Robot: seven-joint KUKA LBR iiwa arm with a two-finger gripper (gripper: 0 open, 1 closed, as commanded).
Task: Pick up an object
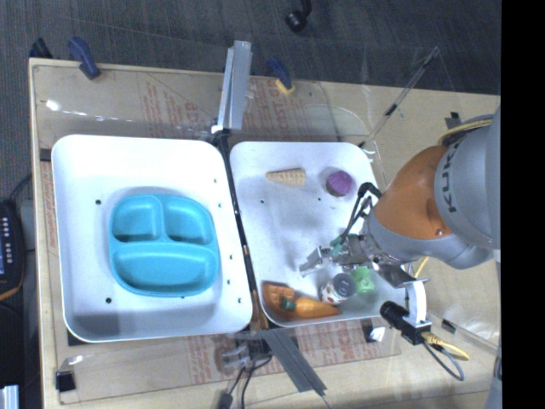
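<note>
Camera view, bench with two shallow white bins side by side.

Left white bin (77, 228): one light-blue plastic divided tray (163, 244), three compartments, lying flat near the middle.

Right white bin (255, 220): a tan ridged cone-shaped piece (286, 176) near the far wall; a small round purple object (340, 182) just right of it, apart; an orange carrot-shaped toy (300, 304) lying along the near wall; a small round grey-and-red item (335, 289) beside the carrot's right end; a green piece (364, 279) just right of that, partly hidden by the wrist hardware.

Grey arm with orange band (409, 207): reaches in from the right, wrist low over the right bin's near-right corner.

Two-finger gripper (328, 256): above the bin floor, close to the grey-and-red item and green piece. Opening width cannot be told; nothing visibly held.
</note>
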